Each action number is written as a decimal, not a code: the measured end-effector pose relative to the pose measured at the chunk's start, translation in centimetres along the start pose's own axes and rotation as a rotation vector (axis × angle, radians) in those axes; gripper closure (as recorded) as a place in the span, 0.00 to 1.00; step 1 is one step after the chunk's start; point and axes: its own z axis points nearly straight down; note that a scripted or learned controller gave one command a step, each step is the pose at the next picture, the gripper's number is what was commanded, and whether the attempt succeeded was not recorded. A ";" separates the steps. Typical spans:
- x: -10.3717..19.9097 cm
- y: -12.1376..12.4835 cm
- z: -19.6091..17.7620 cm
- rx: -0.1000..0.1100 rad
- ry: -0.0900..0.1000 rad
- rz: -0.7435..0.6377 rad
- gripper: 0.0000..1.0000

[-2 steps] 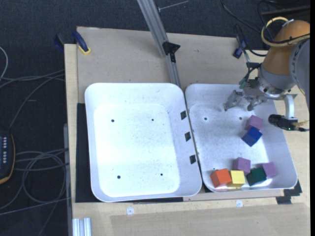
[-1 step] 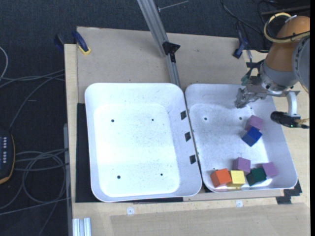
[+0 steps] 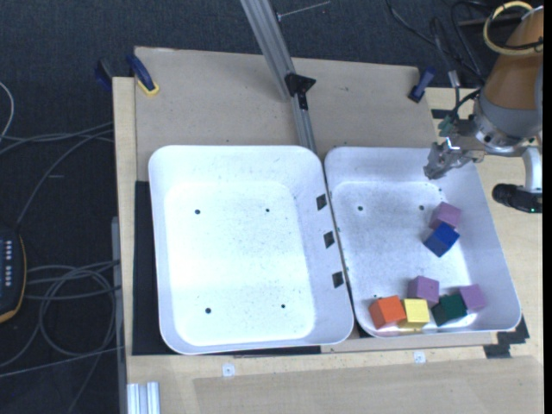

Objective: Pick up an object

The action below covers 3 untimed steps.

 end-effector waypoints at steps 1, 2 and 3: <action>0.0 0.2 -5.5 -0.001 0.000 -0.001 1.00; 5.8 -0.5 -5.3 0.008 0.005 -0.006 1.00; 10.3 -1.2 -6.3 0.008 0.005 -0.006 1.00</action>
